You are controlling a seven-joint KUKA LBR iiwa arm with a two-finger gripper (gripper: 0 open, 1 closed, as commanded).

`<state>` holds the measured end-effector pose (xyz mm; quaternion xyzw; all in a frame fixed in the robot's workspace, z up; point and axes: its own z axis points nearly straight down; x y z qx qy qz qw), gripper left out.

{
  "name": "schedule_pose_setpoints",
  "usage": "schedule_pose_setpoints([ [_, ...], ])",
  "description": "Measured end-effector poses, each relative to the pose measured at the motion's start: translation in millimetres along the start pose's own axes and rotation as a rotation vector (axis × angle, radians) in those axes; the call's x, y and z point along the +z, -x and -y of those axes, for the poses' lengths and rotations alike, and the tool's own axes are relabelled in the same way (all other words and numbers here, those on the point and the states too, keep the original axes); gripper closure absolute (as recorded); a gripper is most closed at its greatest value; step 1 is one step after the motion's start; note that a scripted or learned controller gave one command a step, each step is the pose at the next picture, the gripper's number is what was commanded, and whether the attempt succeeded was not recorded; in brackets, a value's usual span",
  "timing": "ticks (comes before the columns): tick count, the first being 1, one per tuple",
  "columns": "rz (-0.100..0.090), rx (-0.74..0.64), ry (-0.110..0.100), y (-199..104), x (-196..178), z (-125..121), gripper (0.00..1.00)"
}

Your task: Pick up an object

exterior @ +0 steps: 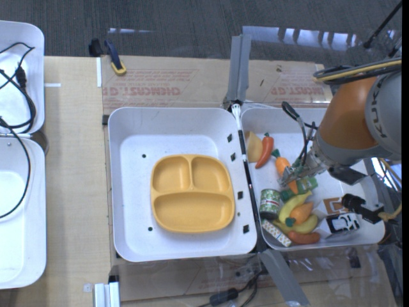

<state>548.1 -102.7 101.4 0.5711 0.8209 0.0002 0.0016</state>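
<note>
My tool [300, 171] sits low in the right bin [358, 235], just above the heap of toy food; I cannot tell its state at this size.

Camera view:
- The heap fills the near-left part of the right bin. It holds a red chili [264, 151], a carrot [282, 165], a small can [270, 201], a banana [293, 204] and other pieces.
- My tool is over a green-and-orange piece [303, 184] near the middle of the heap. I cannot tell whether it touches that piece.
- The left bin [128, 171] holds a yellow divided plate [192, 193].
- The bench [70, 171] carries both bins.

Progress: I judge the approach complete. Nothing appears lifted. Grasp and raise remain.
</note>
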Motion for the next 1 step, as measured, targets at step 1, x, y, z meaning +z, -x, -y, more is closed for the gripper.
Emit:
schedule_pose_setpoints([
  [1, -0.001, 0.062, -0.003, -29.4, -90.0, -44.1, 1.00],
])
